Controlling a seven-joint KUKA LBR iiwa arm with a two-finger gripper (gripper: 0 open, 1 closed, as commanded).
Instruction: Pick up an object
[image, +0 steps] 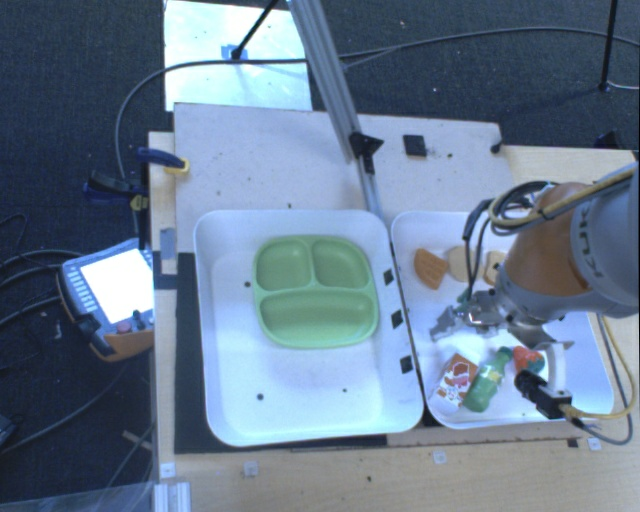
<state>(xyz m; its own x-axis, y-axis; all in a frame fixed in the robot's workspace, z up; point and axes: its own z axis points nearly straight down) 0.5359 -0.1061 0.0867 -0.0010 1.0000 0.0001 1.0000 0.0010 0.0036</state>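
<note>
My gripper (450, 320) hangs low over the middle of the right bin (415, 232), with the grey arm and its orange band (545, 255) coming in from the right. Just behind the gripper lies an orange-brown slice (431, 267), with a pale tan piece (459, 262) beside it. In front of the gripper, near the bin's front edge, lie a red and white packet (456, 379), a green bottle (486, 381) and a small red thing (527, 357). I see nothing between the gripper and the bin floor beneath it.
The left bin (220, 380) holds a green divided plate (315, 290). A grey metal rod (335, 85) slants down to the gap between the bins. A small black block (415, 146) sits on the bench behind.
</note>
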